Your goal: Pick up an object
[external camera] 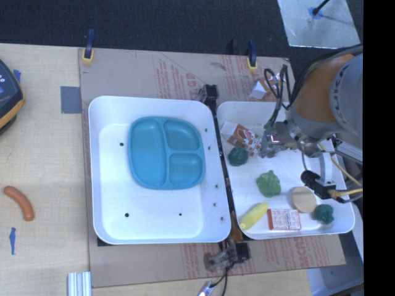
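The right white bin (345, 227) holds several small things: a red-and-white snack packet (244, 138), a dark green ball-like piece (237, 157), a light green lumpy piece (268, 184), a yellow piece (253, 216), a small red-and-white box (284, 219), a beige disc (303, 199) and a dark green broccoli-like piece (323, 213). My gripper (270, 144) hangs low in the upper middle of this bin, just right of the snack packet and the dark green ball. Nothing is seen held in it. The arm's orange band (315, 94) rises behind it.
The left white bin (99, 165) carries a blue divided plate (166, 152). A sausage toy (19, 202) lies on the bench at far left, near a black-and-yellow device (7, 97). Cables (336, 187) trail over the right bin's right side.
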You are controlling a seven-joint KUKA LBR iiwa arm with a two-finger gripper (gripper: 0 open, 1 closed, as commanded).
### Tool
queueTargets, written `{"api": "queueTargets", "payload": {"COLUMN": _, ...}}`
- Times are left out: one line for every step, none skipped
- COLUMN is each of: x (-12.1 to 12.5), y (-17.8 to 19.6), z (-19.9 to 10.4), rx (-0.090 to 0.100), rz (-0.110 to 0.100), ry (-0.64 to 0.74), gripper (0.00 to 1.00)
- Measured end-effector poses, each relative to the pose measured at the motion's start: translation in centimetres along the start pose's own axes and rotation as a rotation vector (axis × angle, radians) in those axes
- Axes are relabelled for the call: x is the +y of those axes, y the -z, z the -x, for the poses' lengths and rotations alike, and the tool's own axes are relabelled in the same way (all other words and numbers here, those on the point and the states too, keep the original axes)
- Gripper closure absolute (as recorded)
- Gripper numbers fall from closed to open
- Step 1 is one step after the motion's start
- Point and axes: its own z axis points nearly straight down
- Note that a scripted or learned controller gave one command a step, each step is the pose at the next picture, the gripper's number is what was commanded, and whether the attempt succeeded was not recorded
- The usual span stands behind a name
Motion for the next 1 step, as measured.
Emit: {"api": "queueTargets", "payload": {"x": -6.8, "y": -1.8, "z": 6.08, "rx": 0.005, "rz": -0.01, "ry": 0.0, "gripper": 0.0}}
